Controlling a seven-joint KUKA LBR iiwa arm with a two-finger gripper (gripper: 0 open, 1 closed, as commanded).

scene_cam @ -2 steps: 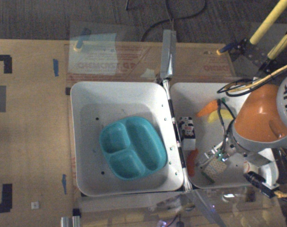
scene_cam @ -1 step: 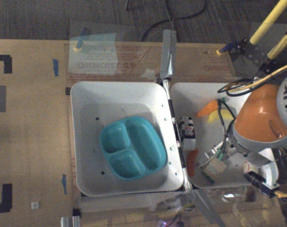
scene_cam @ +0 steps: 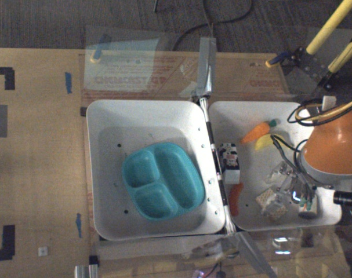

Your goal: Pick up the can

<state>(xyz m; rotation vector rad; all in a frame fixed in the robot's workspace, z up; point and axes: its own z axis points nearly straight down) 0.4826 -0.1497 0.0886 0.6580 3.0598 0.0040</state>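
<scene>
- Although nothing in the right bin [scene_cam: 252, 174] read plainly as a tin, the can [scene_cam: 235, 198] looked to be the slim red piece lying along that bin's left wall, close to its near-left corner (only a narrow strip of its side showed, so no label or lid could be made out).
- It was red-orange and longer than it was wide. Its long side ran parallel to the wall and it lay flat on the bin's floor.
- Just beyond it along the same wall stood a small black-and-white carton [scene_cam: 228, 156], near the can but apart from it.
- Toward the far side of the right bin lay an orange toy carrot [scene_cam: 257, 132] with a green tip. A yellow piece [scene_cam: 262, 142] lay just beside it on the near side.
- A crumpled tan object [scene_cam: 272, 201] sat by the bin's near edge, right of the middle.
- The gripper [scene_cam: 291, 191] hung low over the right bin's near-right part, just beside the tan object and well apart from the can. Whether it was open or closed could not be told, because wires and glare covered it.
- The arm's orange band [scene_cam: 332, 149] bulked above it at the bin's right edge.
- The left bin [scene_cam: 106, 155] held one teal divided plate [scene_cam: 163, 180], turned at a slant. It lay toward the bin's right wall and near edge, with three compartments and nothing visible in them.
- Both bins sat side by side on the tan bench [scene_cam: 36, 155], their inner walls touching along a metal strip.
</scene>
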